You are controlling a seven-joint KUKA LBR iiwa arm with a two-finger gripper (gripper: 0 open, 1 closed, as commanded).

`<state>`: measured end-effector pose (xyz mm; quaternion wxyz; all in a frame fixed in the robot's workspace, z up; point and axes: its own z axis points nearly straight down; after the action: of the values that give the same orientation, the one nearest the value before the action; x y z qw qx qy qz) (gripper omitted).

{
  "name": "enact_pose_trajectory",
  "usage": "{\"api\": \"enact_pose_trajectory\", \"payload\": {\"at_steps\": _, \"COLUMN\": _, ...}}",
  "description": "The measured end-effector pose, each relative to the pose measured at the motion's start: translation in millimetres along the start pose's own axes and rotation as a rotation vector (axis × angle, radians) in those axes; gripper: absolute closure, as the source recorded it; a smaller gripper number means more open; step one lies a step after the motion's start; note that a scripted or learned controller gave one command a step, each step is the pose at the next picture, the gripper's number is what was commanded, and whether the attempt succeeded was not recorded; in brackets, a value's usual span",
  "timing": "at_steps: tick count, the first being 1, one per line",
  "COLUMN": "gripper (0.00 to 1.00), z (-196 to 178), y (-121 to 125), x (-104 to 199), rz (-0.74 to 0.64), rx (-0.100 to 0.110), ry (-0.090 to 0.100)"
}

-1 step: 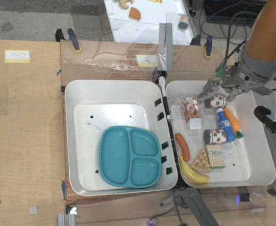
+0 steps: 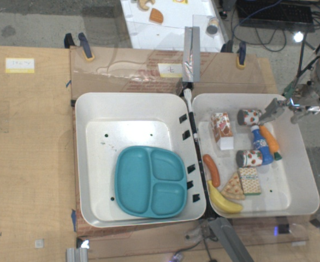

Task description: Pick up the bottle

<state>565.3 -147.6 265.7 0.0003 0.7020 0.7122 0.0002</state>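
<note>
The blue bottle (image 2: 261, 144) lies on its side in the right bin (image 2: 307, 171), towards its far right, pointing near to far. An orange carrot (image 2: 270, 138) lies against the bottle's right side. A can (image 2: 248, 116) lies at its far end and a second can (image 2: 249, 158) at its near end. My gripper (image 2: 291, 112) hangs high over the bin's far right corner, up and to the right of the bottle. It is open with nothing between its fingers. One grey finger (image 2: 270, 112) slants down towards the far can.
The right bin also holds a milk carton (image 2: 221, 127), a red sausage (image 2: 212, 170), a banana (image 2: 223, 200), a sandwich wedge (image 2: 233, 187) and a small box (image 2: 250, 180). A teal divided plate (image 2: 150, 182) lies in the left bin (image 2: 86, 146).
</note>
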Motion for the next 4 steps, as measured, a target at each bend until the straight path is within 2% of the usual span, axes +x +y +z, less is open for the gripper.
{"api": "enact_pose_trajectory", "payload": {"at_steps": 1, "gripper": 0.0, "z": 111.2, "y": 31.9, "x": -24.0, "rz": 0.103, "rx": 0.001, "ry": 0.0}}
{"api": "enact_pose_trajectory", "payload": {"at_steps": 2, "gripper": 0.0, "z": 172.3, "y": 84.0, "x": -20.1, "rz": 0.155, "rx": -0.004, "ry": -0.001}}
{"api": "enact_pose_trajectory", "payload": {"at_steps": 3, "gripper": 0.0, "z": 172.7, "y": 32.0, "x": -31.5, "rz": 0.111, "rx": -0.001, "ry": 0.0}}
{"api": "enact_pose_trajectory", "payload": {"at_steps": 4, "gripper": 1.0, "z": 161.6, "y": 32.0, "x": -35.0, "rz": 0.118, "rx": -0.005, "ry": -0.001}}
